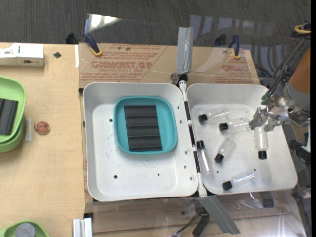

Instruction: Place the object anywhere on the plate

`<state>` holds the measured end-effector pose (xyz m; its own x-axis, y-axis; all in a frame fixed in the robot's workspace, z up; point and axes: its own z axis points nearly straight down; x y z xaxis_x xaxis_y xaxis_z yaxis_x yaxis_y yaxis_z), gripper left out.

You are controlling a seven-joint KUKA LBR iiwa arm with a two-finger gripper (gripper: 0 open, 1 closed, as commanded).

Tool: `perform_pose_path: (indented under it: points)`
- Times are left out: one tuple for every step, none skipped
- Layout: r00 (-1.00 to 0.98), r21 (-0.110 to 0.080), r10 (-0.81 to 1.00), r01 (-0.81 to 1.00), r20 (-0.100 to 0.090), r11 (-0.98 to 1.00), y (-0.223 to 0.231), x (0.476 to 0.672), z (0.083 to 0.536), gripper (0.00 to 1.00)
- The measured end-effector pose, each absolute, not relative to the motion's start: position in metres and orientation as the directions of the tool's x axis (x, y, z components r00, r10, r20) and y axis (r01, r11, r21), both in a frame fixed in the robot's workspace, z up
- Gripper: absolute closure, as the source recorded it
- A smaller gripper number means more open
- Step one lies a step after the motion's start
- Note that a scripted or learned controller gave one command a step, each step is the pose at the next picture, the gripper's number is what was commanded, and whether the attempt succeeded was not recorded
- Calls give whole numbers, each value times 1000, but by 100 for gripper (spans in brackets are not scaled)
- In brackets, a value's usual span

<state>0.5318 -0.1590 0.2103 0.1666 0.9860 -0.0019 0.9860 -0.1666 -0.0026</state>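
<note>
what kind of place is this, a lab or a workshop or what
Most likely a robot test bench in a lab. A grey arm reaches over two white bins clamped onto cardboard. The right bin holds clear black-capped tubes; the left one holds a teal plate.

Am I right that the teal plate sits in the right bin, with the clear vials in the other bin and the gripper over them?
Not quite. The camera view shows the plate in the left bin, not the right. The vials do lie in the other bin, the right one, with the gripper over them.
</note>
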Motion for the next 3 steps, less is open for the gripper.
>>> perform_pose_path:
  points:
    - [167,-2,986,986,-2,-167,-159,532,210,0]
    - [300,-1,954,954,-2,-300,-191,505,300,0]
    - [336,-4,942,942,-2,-336,-189,480,252,0]
